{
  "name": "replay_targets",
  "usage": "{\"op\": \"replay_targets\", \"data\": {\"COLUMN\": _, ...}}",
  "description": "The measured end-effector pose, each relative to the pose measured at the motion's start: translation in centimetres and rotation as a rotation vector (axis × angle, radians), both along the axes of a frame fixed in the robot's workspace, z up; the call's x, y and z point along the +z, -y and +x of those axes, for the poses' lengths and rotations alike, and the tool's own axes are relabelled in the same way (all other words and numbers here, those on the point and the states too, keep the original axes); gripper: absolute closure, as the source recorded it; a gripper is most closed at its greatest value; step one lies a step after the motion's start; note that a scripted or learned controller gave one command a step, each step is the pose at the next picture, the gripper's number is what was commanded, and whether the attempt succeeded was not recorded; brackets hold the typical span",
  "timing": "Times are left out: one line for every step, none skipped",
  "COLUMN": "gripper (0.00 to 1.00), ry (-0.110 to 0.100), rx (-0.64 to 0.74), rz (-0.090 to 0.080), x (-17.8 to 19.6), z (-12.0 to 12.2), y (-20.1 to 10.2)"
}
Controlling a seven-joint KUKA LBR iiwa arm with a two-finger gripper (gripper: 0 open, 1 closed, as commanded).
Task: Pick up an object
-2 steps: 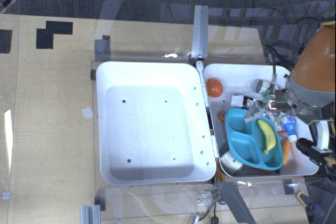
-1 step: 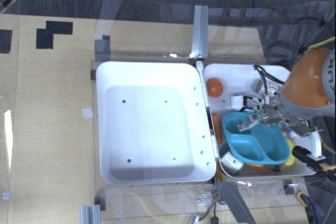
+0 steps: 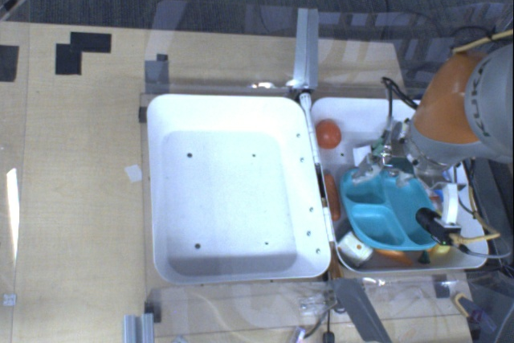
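The right bin (image 3: 353,110) holds a teal two-compartment tray (image 3: 385,217) lying in its middle. An orange-red ball (image 3: 328,133) sits near the bin's far left corner. A small white round piece (image 3: 354,247) lies at the front left, and a flat orange thing (image 3: 391,255) pokes out from under the tray's front edge. A thin orange-brown stick (image 3: 332,193) runs along the bin's left wall. My gripper (image 3: 381,159) hangs over the far edge of the teal tray, with the arm reaching in from the right. Nothing shows between its tips.
The left bin (image 3: 233,116) stands beside the right one, separated by a shared rim. A metal post (image 3: 306,48) rises behind the gap between the bins. The arm's orange band (image 3: 450,104) covers the right bin's far right corner.
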State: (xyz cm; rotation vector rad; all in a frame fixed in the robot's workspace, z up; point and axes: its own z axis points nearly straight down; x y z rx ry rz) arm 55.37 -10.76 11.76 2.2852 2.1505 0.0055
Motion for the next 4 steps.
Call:
{"op": "replay_targets", "data": {"gripper": 0.0, "ry": 0.011, "rx": -0.017, "rz": -0.002, "x": -2.5, "z": 6.9, "y": -0.7}}
{"op": "replay_targets", "data": {"gripper": 0.0, "ry": 0.001, "rx": -0.135, "rz": 0.0, "x": 6.9, "z": 4.3, "y": -3.9}}
{"op": "replay_targets", "data": {"gripper": 0.0, "ry": 0.005, "rx": -0.164, "rz": 0.001, "x": -2.0, "z": 2.0, "y": -2.3}}
{"op": "replay_targets", "data": {"gripper": 1.0, "ry": 0.02, "rx": -0.168, "rz": -0.016, "x": -0.6, "z": 2.3, "y": -1.5}}
